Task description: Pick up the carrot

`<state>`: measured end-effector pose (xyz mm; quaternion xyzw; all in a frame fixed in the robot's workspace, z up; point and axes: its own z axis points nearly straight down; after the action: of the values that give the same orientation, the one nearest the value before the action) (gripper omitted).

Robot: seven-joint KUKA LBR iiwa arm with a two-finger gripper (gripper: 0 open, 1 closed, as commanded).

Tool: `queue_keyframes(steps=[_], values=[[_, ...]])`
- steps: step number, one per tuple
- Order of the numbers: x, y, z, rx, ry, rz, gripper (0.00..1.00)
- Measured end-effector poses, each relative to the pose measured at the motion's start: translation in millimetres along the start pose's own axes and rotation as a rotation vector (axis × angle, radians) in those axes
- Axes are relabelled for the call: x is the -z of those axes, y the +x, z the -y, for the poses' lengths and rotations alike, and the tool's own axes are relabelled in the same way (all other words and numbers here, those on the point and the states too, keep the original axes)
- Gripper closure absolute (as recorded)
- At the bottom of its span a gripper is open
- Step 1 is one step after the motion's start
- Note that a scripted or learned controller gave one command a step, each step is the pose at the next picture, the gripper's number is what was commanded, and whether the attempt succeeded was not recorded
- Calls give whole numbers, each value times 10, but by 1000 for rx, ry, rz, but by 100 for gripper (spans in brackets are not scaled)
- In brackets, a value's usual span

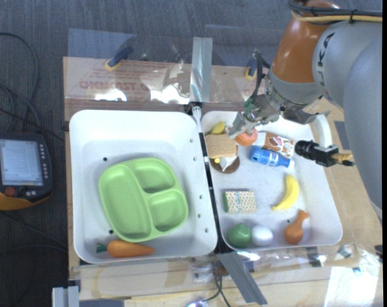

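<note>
The carrot (126,249) lies at the near edge of the left bin (84,139), just in front of the green plate (144,198), its long axis running left to right. The gripper (245,128) hangs over the far side of the right bin (327,200), well apart, so the carrot lies leftward and nearer from it. Clutter beneath blurs its tips; I cannot tell whether it is spread or pressed together.

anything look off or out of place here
Yes: the gripper hovers at the far end of the right bin, over the food pile there, while the carrot lies in the left bin, at its near edge beside the green plate. Nothing looks spilled or damaged.
</note>
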<state>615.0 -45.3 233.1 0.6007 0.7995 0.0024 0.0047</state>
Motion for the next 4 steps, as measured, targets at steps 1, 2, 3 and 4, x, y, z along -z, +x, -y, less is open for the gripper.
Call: queue_keyframes(steps=[1,2,3,4], values=[[144,711,-449,122,10,-3,100],[-357,1147,-417,347,13,-6,100],[913,415,-487,416,-1,2,100],[615,806,-535,637,9,-6,100]])
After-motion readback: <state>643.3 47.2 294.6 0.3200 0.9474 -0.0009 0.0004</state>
